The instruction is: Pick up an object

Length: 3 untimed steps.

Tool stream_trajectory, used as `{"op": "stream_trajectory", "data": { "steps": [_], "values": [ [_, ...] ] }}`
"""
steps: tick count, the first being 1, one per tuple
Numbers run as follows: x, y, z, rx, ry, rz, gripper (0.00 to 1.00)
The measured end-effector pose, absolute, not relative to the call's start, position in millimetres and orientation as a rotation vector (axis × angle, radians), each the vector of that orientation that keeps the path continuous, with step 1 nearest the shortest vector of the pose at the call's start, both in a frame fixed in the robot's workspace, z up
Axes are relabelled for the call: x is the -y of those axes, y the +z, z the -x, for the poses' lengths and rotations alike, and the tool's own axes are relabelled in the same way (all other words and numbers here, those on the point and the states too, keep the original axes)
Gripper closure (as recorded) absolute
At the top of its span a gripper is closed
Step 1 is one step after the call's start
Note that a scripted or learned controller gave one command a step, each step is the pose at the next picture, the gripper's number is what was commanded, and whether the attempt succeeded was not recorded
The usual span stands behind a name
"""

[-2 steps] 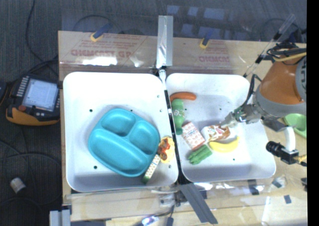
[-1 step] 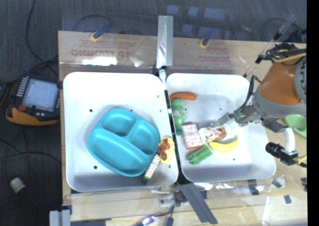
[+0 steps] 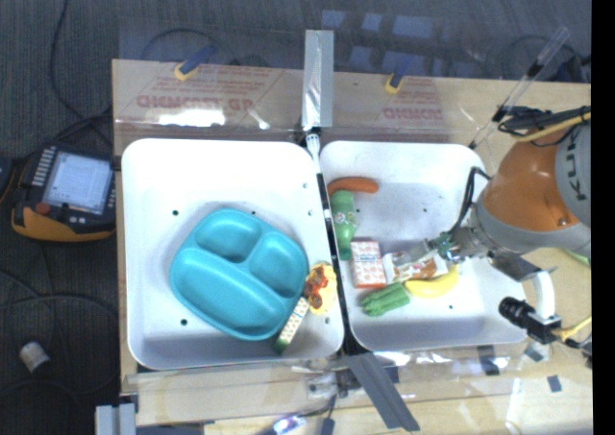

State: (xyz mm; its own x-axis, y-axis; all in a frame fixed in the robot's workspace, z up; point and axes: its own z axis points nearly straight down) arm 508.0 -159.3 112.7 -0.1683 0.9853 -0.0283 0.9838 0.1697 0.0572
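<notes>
The right bin (image 3: 413,327) holds a cluster of small objects. An orange sausage-shaped piece (image 3: 354,185) lies at its far left, with a green bottle (image 3: 343,216) just below it. Toward the middle lie a red-and-white box (image 3: 366,263), a green pepper-like piece (image 3: 384,301) and a yellow banana (image 3: 432,282). My gripper (image 3: 445,248) reaches in from the right and sits low in this bin, right above the banana's upper edge and beside a shiny wrapper (image 3: 415,260). Its tip is small and dark against the clutter.
The left bin (image 3: 154,174) carries a teal divided plate (image 3: 240,272). A yellow-orange toy (image 3: 318,285) and a green-and-white stick (image 3: 292,323) lie against the wall between the bins. The arm's orange band (image 3: 524,198) hangs over the right bin's right rim.
</notes>
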Motion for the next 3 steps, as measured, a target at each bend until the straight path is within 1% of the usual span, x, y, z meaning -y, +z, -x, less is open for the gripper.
{"op": "stream_trajectory", "data": {
  "steps": [1,2,3],
  "values": [
    [213.3,109.8,-542.3,-2.414,0.049,-1.957,0.00],
    [157.6,143.6,-483.6,-2.476,0.001,-1.942,0.00],
    [162.0,113.7,-492.2,-2.473,0.021,-1.911,0.00]
  ]
}}
